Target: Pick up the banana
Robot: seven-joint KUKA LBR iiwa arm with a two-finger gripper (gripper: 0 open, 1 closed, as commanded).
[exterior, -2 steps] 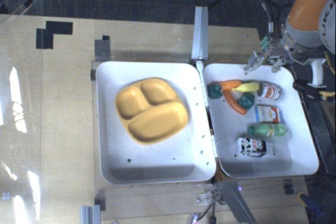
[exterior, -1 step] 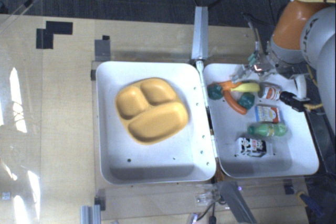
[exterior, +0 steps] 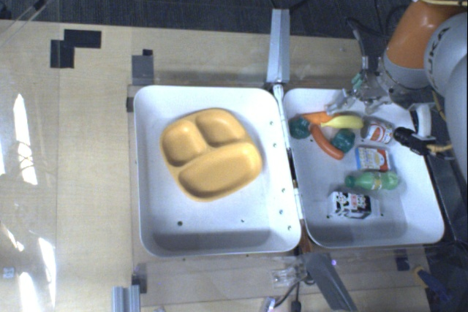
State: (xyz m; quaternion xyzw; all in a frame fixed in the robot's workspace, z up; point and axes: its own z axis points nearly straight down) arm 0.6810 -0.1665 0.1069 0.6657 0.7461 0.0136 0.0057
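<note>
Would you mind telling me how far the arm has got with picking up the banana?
Done: the gripper has reached the right bin and sits at its far edge, just above the banana. In hand: the approach; the banana lies in the bin beside the orange carrot, not lifted. I cannot tell whether the gripper has closed on it. Left: securing the grasp and raising the banana.

Two bins sit side by side on the tabletop (exterior: 88, 179). A tray (exterior: 210, 153) lies in the left bin (exterior: 146, 230). In the right bin (exterior: 417, 226), the banana (exterior: 344, 122) lies at the back, under the gripper (exterior: 363, 93). A bottle (exterior: 373, 180) lies nearer the front, with a small carton (exterior: 352, 204) just before it.
</note>
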